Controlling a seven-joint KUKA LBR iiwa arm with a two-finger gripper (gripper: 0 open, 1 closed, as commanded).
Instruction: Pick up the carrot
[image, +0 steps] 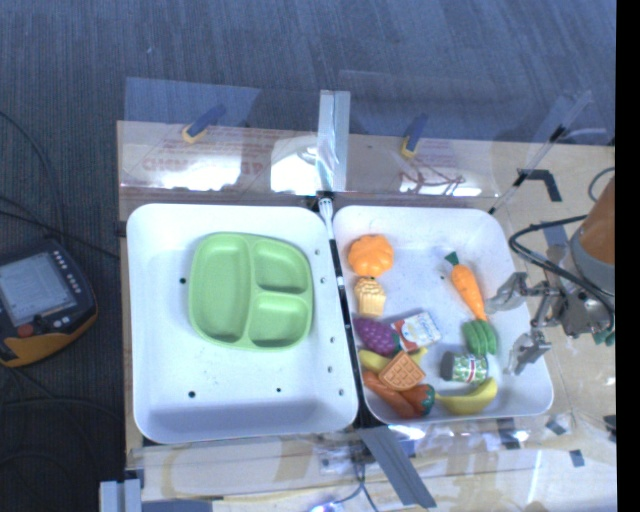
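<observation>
The carrot (467, 286) is orange with a green top and lies slanted in the right part of the right bin (420, 222), its green end pointing up-left. My gripper (511, 328) hangs over the bin's right rim, a little right of and below the carrot and not touching it. Its two fingers (503, 292) are spread apart, so it is open with nothing between them. The arm's orange band shows at the far right.
The right bin also holds an orange pumpkin (370, 254), corn (370, 295), purple grapes (378, 332), a white carton (419, 328), a waffle (402, 372), a can (463, 368), a banana (470, 397) and a green vegetable (479, 336) just below the carrot. A green divided plate (250, 290) lies in the left bin (160, 380).
</observation>
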